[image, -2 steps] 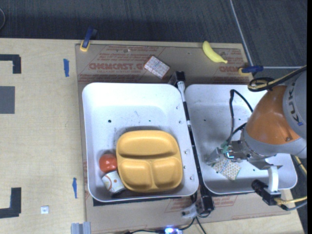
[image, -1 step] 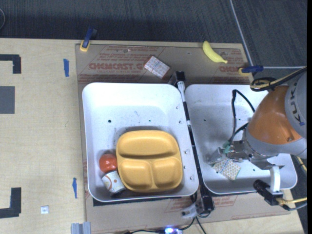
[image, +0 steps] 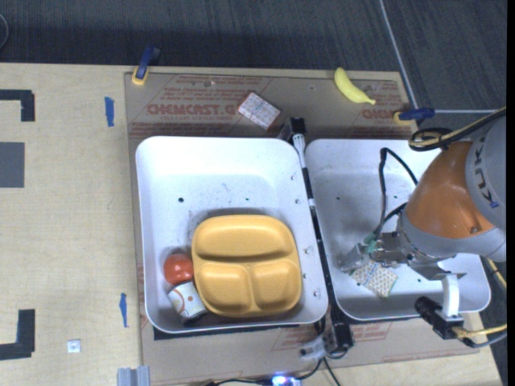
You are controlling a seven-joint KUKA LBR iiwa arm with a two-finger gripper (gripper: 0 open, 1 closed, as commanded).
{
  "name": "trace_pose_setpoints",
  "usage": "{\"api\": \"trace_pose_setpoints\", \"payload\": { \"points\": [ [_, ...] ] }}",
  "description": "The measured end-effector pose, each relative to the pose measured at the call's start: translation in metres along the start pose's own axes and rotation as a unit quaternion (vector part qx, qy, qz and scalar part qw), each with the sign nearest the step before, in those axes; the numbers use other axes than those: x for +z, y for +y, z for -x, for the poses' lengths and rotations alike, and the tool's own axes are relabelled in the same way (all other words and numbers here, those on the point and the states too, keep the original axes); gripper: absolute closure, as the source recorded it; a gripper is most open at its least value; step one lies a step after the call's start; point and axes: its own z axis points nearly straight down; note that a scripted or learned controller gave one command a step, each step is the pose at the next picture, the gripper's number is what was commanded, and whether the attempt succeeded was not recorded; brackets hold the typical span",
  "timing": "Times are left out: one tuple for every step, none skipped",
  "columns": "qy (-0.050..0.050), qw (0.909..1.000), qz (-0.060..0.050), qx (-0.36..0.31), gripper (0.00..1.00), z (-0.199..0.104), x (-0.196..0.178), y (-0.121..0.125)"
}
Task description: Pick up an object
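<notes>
In the right bin (image: 348, 161) my gripper (image: 360, 256) hangs low over the floor near the front, reaching in from the right. A small checked packet (image: 376, 279) lies just under and in front of it, touching or nearly touching the gripper. The grey wrist with its orange band (image: 442, 203) hides the bin floor behind it. In the left bin (image: 211, 153) a yellow divided plate (image: 244, 262) lies at the front. A red ball-like object (image: 177, 267) and a small white and orange object (image: 187, 299) sit against the plate's left side.
A yellow banana (image: 352, 87) and a checked card (image: 258, 109) lie on the cardboard behind the bins. A black bar (image: 310, 207) runs between the two bins. Cables loop over the arm at the right.
</notes>
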Motion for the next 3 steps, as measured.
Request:
{"api": "trace_pose_setpoints", "payload": {
  "points": [
    [0.000,1.0000,0.000,0.000,0.00,-0.0005,0.0001,0.0000],
    [0.000,1.0000,0.000,0.000,0.00,0.0002,0.0000,-0.0001],
    [0.000,1.0000,0.000,0.000,0.00,-0.0001,0.0001,-0.0001]
  ]
}}
